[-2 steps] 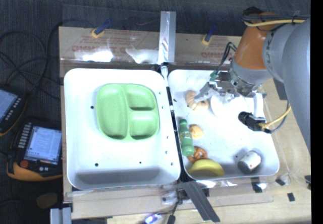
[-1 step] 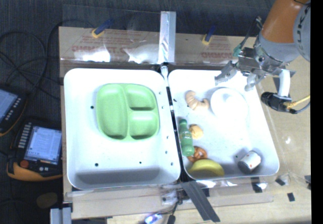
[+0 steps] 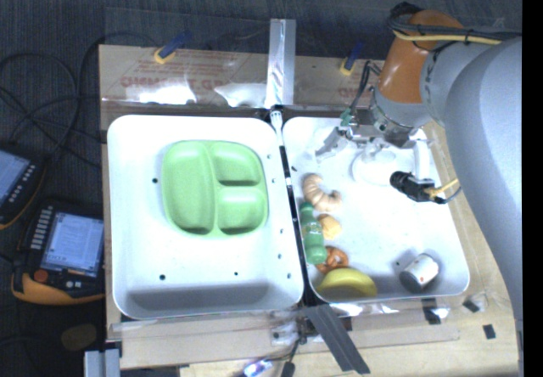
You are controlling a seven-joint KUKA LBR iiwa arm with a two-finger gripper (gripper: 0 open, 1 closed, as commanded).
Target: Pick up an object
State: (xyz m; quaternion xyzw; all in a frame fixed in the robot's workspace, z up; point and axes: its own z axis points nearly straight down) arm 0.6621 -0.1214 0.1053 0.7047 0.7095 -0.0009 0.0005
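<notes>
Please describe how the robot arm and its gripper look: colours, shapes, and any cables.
The arm is a thick, rounded grey body with smooth curved surfaces. Above the wrist sits a glossy orange band, and a thin dark cable runs beside it. The gripper is small, of pale metal, with slim fingers and a small green spot near its base.

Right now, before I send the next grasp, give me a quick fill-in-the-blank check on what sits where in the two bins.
1. The green divided tray lies in the ____ bin.
2. The banana lies against the right bin's ____ wall.
3. The gripper is above the ____ bin.
4. The tray has ____ compartments.

Missing words: left; near (front); right; three
</notes>
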